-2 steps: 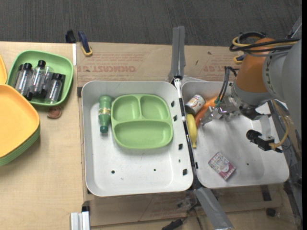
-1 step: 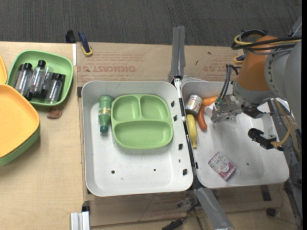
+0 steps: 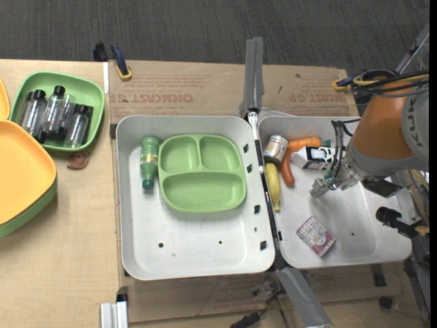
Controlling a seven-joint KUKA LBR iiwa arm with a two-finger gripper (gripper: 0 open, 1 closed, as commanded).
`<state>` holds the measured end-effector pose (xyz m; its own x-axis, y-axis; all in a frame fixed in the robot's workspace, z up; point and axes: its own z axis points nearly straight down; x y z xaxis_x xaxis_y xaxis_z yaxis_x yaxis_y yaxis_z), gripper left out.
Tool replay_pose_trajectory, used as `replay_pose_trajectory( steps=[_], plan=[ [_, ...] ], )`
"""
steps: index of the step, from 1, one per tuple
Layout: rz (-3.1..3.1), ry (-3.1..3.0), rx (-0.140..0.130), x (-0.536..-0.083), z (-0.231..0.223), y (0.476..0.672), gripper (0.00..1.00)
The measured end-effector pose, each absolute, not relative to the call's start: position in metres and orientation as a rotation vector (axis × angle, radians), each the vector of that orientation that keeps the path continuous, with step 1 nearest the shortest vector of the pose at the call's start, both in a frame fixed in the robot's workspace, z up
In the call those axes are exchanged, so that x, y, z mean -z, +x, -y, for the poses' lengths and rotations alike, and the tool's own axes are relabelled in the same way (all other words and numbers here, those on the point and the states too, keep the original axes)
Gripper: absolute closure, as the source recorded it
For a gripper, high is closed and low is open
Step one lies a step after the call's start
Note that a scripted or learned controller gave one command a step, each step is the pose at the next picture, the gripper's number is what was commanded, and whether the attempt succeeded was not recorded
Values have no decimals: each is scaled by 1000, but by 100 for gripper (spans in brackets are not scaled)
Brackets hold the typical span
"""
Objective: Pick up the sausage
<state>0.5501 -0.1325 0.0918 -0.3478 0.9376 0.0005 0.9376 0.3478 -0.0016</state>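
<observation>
The sausage (image 3: 287,169) is a short reddish-orange link lying lengthwise in the right bin (image 3: 355,248), near its upper left corner. It sits between a banana (image 3: 273,184) on its left and a black-and-white box (image 3: 315,156) on its right. My gripper (image 3: 326,184) hangs low over the right bin, a short way right of the sausage and slightly nearer the front. It is apart from the sausage, and nothing shows in its grasp.
An orange carrot (image 3: 304,143) and a small can (image 3: 275,146) lie just behind the sausage. A pink packet (image 3: 315,236) lies toward the front of the right bin. The left bin (image 3: 191,244) holds a green divided plate (image 3: 202,172) and a green bottle (image 3: 149,161).
</observation>
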Motion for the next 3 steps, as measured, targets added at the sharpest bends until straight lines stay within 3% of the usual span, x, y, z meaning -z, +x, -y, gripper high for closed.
replay_pose_trajectory(
  steps=[1, 2, 3],
  plan=[
    [2459, -1956, -1, -91, 123, 586, 100],
    [2358, -2078, -2, -92, 206, 594, 100],
    [2505, -1895, -1, -108, 217, 547, 100]
  ],
)
